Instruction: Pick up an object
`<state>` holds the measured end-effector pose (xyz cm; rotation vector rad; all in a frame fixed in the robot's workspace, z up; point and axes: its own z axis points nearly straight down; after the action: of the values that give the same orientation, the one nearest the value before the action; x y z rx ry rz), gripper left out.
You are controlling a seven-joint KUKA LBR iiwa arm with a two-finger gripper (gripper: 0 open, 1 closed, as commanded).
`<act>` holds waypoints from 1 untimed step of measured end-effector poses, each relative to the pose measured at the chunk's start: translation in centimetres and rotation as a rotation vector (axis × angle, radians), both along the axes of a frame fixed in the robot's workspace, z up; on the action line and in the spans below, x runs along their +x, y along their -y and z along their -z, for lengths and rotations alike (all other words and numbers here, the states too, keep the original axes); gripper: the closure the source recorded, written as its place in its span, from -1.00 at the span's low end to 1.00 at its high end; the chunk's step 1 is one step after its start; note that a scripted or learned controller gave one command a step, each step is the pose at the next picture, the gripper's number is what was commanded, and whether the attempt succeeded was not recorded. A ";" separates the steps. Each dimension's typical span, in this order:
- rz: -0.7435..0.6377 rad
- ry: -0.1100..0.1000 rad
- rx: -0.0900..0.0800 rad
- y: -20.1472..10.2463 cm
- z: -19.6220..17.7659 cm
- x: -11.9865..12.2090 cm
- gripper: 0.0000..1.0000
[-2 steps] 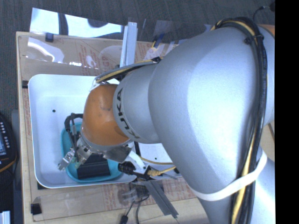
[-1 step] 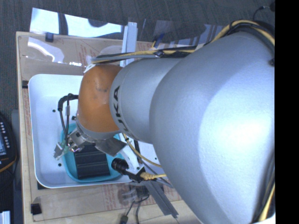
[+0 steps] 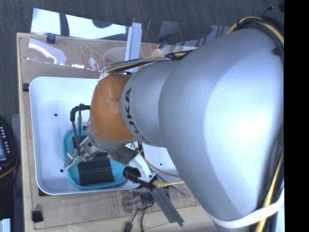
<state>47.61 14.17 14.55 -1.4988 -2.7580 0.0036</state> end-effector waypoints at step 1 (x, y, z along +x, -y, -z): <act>0.194 0.003 0.000 4.0 -7.0 1.6 -1.00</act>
<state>49.17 10.14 21.57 -1.7597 -2.6023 0.0008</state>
